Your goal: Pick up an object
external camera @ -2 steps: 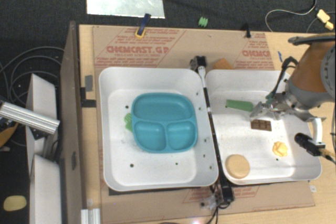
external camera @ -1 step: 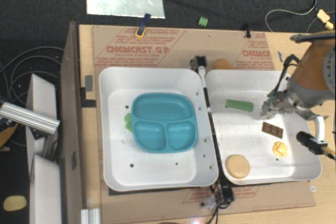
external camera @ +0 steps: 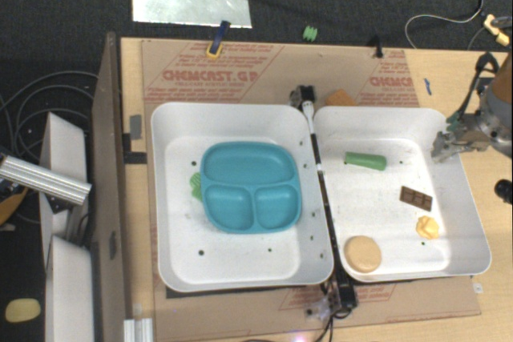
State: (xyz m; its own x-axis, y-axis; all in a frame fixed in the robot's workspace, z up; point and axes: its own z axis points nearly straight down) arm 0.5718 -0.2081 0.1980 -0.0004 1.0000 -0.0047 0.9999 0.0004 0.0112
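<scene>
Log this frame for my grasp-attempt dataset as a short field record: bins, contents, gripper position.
left bin: blue divided tray, with a green item peeking out at its left edge
right bin: green block, brown chocolate-like bar, small yellow item, round tan bun-like item
gripper: at the right bin's upper right rim, apart from all four items
held object: none seen

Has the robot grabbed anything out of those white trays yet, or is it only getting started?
Only starting, it seems. Nothing looks picked: the green piece, brown bar, yellow bit and tan round all lie in the right bin. The gripper sits at that bin's right rim. Reaching in, grasping and lifting remain.
</scene>
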